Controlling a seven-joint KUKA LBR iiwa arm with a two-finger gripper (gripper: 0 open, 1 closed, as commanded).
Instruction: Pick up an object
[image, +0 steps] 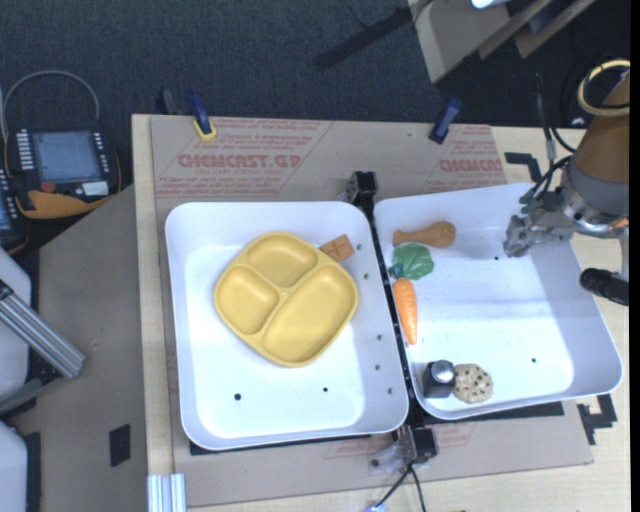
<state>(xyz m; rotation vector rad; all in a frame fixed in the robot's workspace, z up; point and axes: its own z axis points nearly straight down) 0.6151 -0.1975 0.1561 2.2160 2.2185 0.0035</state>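
The right bin (520, 330) holds a toy carrot with green leaves (405, 305) along its left wall. A tan drumstick-shaped piece (425, 236) lies at the bin's far left. A cookie (472, 383) and a small grey round piece (440, 376) sit near its front wall. My gripper (524, 235) hangs over the bin's far right part, well right of the drumstick, with nothing seen between its fingers.
The left bin (200, 350) bears a yellow divided plate (287, 297), and a small brown block (338, 247) lies at the plate's far right edge. Clamps sit at the board's far edge (203, 125).
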